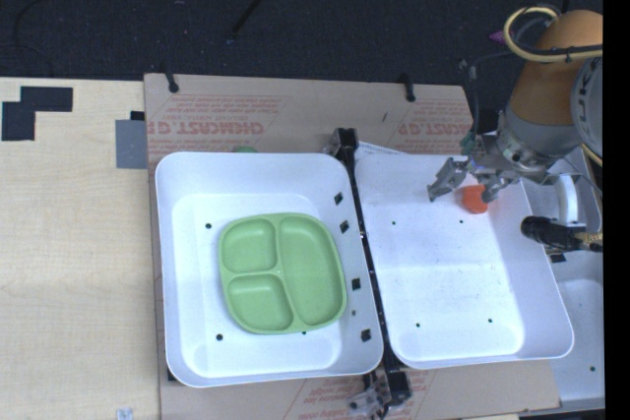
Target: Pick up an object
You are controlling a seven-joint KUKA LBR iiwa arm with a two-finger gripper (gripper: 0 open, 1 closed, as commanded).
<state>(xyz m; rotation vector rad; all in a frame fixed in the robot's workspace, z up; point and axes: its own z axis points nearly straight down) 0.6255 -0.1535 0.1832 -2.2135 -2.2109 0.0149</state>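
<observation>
The claw [471, 182] hangs with fingers spread at about one o'clock in the right bin [443, 310]; a small orange object [475, 200] sits just under it, ungripped; best to centre over it, drop straight, then close; green plate [282, 272] lies in the left bin [187, 211].

The KUKA arm [551, 93] is showing a rounded orange band above a grey wrist, with a yellow cable [527, 25] looping beside the orange section. Below the wrist, a grey metal two-finger gripper [471, 184] is displaying angular, dark-edged linkages.
</observation>
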